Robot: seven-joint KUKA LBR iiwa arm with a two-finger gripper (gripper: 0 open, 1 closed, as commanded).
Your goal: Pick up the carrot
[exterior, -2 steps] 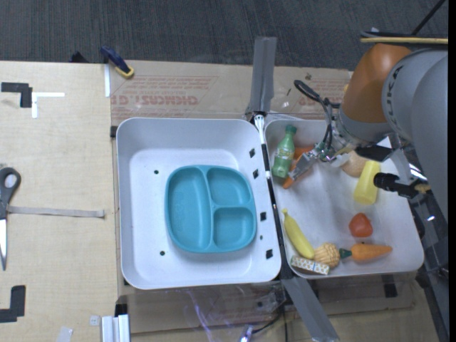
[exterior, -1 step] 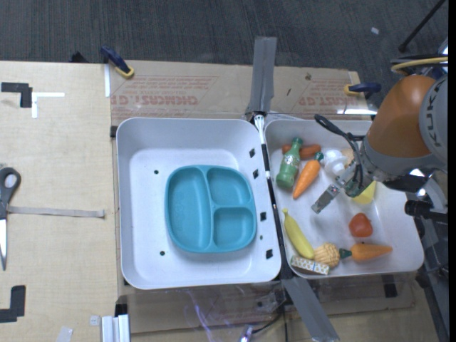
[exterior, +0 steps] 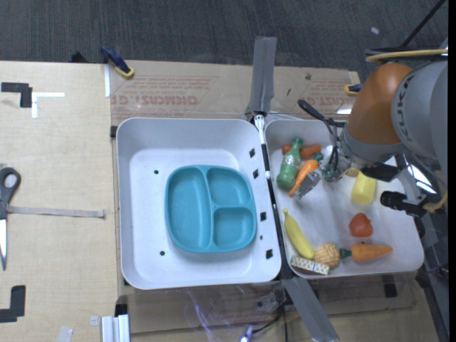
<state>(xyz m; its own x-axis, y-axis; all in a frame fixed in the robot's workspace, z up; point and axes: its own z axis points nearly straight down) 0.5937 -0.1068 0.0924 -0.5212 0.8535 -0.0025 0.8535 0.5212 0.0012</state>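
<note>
The end effector [exterior: 308,184] is pinching narrowly on a carrot [exterior: 304,171] in the right bin [exterior: 410,258], beside the green bottle [exterior: 288,167]. The grip is looking shallow, so the carrot is risking slipping. A 2nd carrot [exterior: 369,251] is lying near the tomato [exterior: 360,225].

Three carrots [exterior: 305,171], two bins [exterior: 128,191]

Plate [exterior: 211,209] in left bin [exterior: 132,191]; food apparently right.
</note>
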